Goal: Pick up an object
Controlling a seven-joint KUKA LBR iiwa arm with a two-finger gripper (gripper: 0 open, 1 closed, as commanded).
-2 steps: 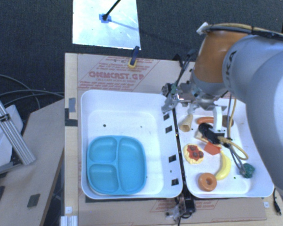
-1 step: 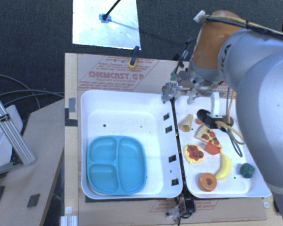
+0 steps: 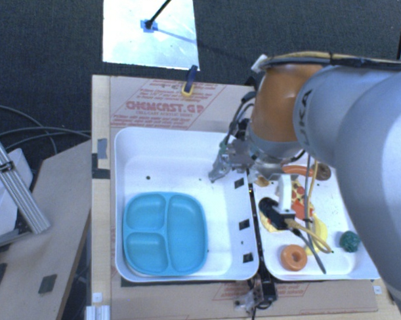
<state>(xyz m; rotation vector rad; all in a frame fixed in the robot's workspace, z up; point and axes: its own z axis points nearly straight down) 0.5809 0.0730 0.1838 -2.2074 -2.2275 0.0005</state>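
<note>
Over the left bin (image 3: 122, 153), from my top-down cam, the gripper (image 3: 220, 168) hangs near the wall between the bins; can't tell its grip state, sorry. Nearest pickable stuff is off to its right in the right bin (image 3: 354, 266): glossy orange ring (image 3: 293, 257), knobbly green ball (image 3: 349, 241). Smooth blue tray (image 3: 165, 233) sits below-left.

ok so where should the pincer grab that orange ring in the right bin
Take the orange ring from straight above, one finger in its centre hole and one outside, pinching the band on its left side. It lies flat near the right bin's front wall, and a thin dark rod runs close along its right.
</note>
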